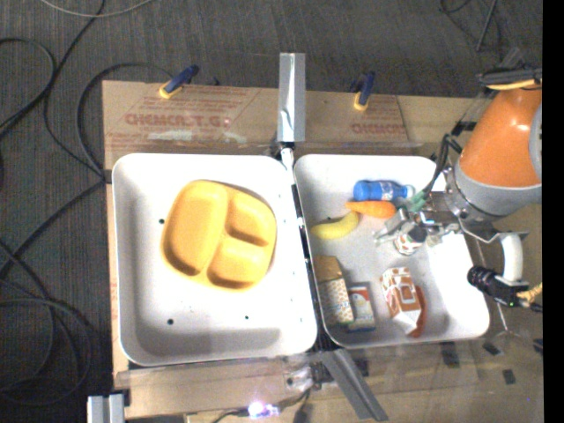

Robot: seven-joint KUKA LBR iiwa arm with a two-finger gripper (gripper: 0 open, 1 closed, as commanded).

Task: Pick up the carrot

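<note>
The left bin (132, 263) holds a yellow divided tray (220, 233), lying slightly turned, its three compartments facing up. Just beside it, past the metal strip (291, 95) that runs up between the two bins, is the right bin (458, 324).

Along the right bin's near left side lie a brown patterned box (332, 291) and a smaller packet (361, 307) touching it. Above them, a yellow banana (336, 227) lies against the left part of the bin, its tip pointing toward the carrot (372, 209). The carrot is orange, lying flat and roughly level in the upper middle of the right bin, its left end touching or nearly touching the banana. Right behind it, close to the far wall, lies a blue bottle (381, 189) with a white label, on its side. Lower in the bin, an orange and white carton (404, 300) lies at a tilt.

The gripper (407, 227) hangs just to the right of the carrot, low over the bin floor, at the end of the grey arm with its large orange band (502, 144). Its metal parts blur together here, so I cannot tell how far apart they stand. Nothing is visibly caught in it; the carrot lies on the bin floor, beside the gripper rather than in it
</note>
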